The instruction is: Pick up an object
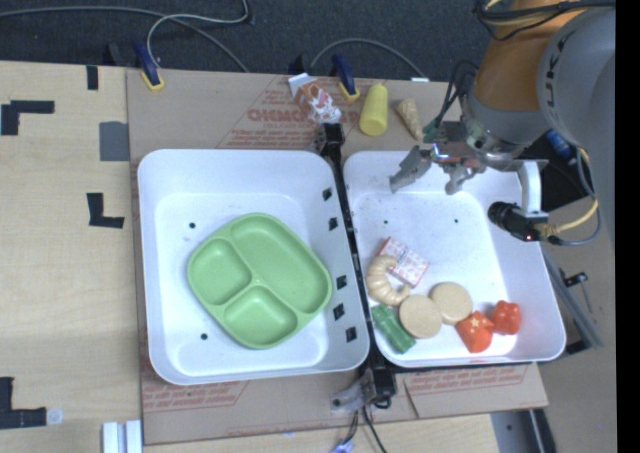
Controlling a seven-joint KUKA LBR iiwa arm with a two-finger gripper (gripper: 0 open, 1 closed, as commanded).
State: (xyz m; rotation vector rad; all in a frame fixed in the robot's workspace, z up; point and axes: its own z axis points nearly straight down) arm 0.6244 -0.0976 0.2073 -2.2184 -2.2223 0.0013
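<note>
Jaws are standing spread apart with nothing between them, hanging over the upper edge of the right bin in the upper right of the frame; the gripper is showing two grey fingers splayed outward, one toward the left and one lower right. Above it, the arm's orange band and grey wrist are filling the upper right corner.

Pickable objects are lying in the lower half of the right bin, well apart from the gripper. A small pink-and-white packet is sitting near the bin's centre left. Just below it, touching or nearly so, a pale croissant-like pastry is resting. A green vegetable-shaped piece is lying beneath the pastry near the bin's lower left corner. Two tan round discs are sitting side by side to the right of it, overlapping slightly. Red tomato-like pieces are lying at the lower right of the bin.

In the left bin, a green divided plate with three compartments is lying flat, turned at a slant.

On the cardboard-covered bench above the bins, a yellow bottle-shaped object is standing beside a tan cone-like object, and a small red-and-white item is lying to their left. Blue clamps are gripping the cardboard's upper edge.
</note>
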